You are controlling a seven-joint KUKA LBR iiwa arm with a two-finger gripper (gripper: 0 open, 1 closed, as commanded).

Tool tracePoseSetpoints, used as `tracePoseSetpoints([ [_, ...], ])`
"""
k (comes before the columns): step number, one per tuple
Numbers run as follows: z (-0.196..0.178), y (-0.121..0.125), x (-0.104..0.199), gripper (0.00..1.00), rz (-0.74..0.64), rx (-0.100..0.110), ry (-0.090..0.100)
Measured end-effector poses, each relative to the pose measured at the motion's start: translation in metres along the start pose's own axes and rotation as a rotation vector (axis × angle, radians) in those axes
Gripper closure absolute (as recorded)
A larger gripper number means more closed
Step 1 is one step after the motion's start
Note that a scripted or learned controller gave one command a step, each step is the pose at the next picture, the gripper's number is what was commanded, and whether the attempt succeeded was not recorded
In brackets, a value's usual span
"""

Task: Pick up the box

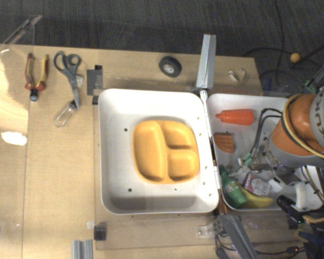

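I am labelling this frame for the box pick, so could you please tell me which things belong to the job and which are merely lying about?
Job:
- small box, right bin
- arm's gripper, low above it

Lying about:
- yellow divided tray, left bin
- orange bottle
- banana
- green object
- scissors
- pliers
- tape roll

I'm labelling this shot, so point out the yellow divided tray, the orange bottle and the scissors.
yellow divided tray (pixel 165 150): camera view, on its middle ridge, in the left bin.
orange bottle (pixel 236 116): camera view, mid-body, in the right bin.
scissors (pixel 72 75): camera view, near the pivot, on the bench.
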State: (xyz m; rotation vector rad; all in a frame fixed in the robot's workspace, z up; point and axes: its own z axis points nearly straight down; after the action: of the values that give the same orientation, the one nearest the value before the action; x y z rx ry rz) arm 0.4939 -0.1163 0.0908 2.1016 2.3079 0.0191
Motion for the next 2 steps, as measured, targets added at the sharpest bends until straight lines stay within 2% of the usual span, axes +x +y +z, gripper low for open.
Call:
tracePoseSetpoints([
  [1, 0.0, 0.0, -0.003, 0.0, -0.039, 0.001, 0.002],
  [2, -0.012, 0.003, -0.004, 1.0, -0.042, -0.007, -0.003],
])
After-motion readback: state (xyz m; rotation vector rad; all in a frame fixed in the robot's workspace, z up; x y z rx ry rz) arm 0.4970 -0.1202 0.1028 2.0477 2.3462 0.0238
